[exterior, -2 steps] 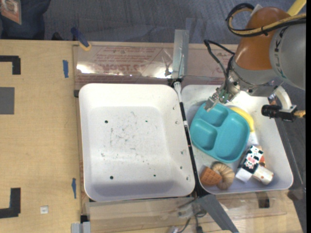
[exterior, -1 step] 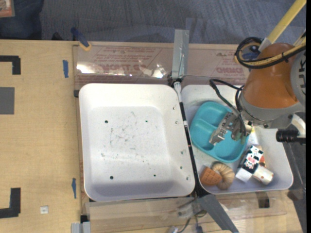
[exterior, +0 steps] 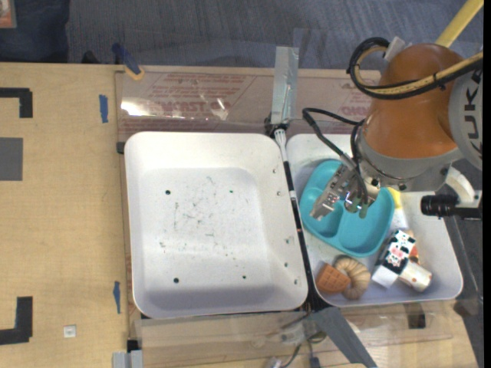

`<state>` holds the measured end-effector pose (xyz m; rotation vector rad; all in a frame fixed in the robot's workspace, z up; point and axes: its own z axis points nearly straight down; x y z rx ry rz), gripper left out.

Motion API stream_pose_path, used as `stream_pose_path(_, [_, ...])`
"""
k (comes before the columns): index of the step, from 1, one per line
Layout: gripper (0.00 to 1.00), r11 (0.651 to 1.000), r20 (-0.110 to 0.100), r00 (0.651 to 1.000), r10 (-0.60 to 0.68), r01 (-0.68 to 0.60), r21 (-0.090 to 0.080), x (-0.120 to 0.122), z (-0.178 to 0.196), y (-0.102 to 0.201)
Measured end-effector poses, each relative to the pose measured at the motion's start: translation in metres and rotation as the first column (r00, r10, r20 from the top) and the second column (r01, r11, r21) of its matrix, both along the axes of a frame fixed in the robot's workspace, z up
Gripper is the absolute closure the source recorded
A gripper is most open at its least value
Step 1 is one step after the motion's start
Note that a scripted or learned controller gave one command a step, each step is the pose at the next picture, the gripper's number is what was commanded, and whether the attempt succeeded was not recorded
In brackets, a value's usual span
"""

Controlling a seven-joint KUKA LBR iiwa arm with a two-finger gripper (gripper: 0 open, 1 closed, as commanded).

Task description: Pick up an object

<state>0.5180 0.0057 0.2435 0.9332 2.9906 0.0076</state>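
Looking down at a slant on a light wooden table (exterior: 54,228) carrying two shallow white plastic bins side by side. The left bin (exterior: 211,221) is smooth, with rounded corners, its floor scuffed with faint grey-green marks and a few small dark dots. The right bin (exterior: 445,282) is the landmark for everything else.

Inside the right bin, toward its middle, lies a glossy turquoise plastic bowl (exterior: 360,225), rounded and tilted. Against that bin's near edge rests a small tan and orange toy (exterior: 343,276), lumpy and ribbed like a shell or pastry. Just to its right, still in the right bin, sits a white block-shaped toy (exterior: 400,251) with black patches, touching a short white cylinder (exterior: 416,278) with an orange end. A sliver of yellow (exterior: 395,198) peeks out at the bowl's far right rim.

A grey arm with a wide, smooth orange band (exterior: 406,106) reaches over the right bin's far side, black cables looping around it. Its metal tool (exterior: 347,196) hangs over the bowl, fingers spread apart and grasping nothing; the fingertips sit just above or inside the bowl, and contact cannot be judged.

Beyond both bins lies a sheet of clear, shiny plastic film (exterior: 192,102) with a strip of grey tape (exterior: 284,83).
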Motion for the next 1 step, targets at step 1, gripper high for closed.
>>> stream_pose_path(1, [1.00, 0.992, -0.001, 0.992, 0.125, -0.125, 0.001, -0.0225, 0.0244, 0.1117])
